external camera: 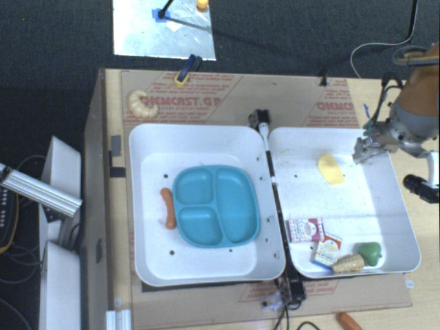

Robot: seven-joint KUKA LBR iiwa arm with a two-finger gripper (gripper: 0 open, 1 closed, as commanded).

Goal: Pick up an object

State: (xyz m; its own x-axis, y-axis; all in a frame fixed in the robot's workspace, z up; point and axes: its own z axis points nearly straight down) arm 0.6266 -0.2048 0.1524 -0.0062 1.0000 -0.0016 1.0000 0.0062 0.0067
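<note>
The right bin (pixel 392 205) holds a yellow block (pixel 331 169) near its back, a red and white carton (pixel 304 229), a smaller carton (pixel 326 251), a tan piece (pixel 347 264) and a green pepper (pixel 370 253) along its front. My gripper (pixel 362 150) hangs over the bin's back right part, just right of the yellow block and apart from it. Nothing shows in its grasp.
In the left bin (pixel 148 177) lie a blue divided plate (pixel 215 205) and an orange sausage (pixel 168 208) to its left. A pale curled piece (pixel 142 103) and a blue and yellow tool (pixel 186 70) rest on the cardboard behind the bins.
</note>
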